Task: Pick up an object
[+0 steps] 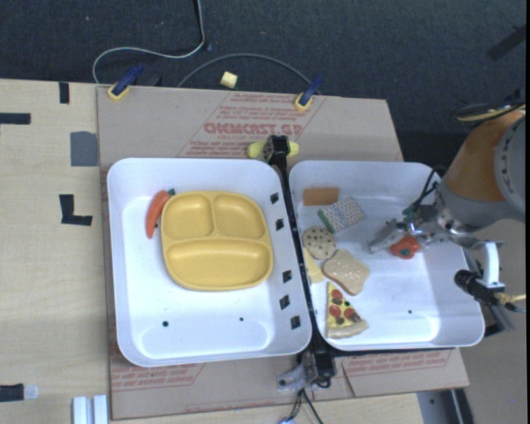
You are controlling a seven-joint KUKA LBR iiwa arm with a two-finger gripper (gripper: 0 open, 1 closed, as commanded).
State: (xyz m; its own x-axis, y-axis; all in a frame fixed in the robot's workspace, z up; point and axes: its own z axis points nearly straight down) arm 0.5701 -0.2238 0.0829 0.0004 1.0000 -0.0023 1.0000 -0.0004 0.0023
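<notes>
- Small red-orange rounded object, perhaps a toy tomato, looks to us like the target: it lies on the floor of the right-hand white bin, towards its right side, and the two-finger gripper is right at it.
- We see grey fingers pointing left across the bin floor, touching or just beside the red piece; we cannot tell whether they are apart or closed, nor whether the piece sits between them.
- We judge the reach into the bin done, but a grasp is not shown and the lift is left.
- Other pieces lie well to the left in the same bin: an orange rectangular block, a grey patterned square, a round speckled cookie, a tan bread slice and a pizza wedge.
- In the left white bin rest a yellow divided plate and an orange carrot, just beside it.
</notes>
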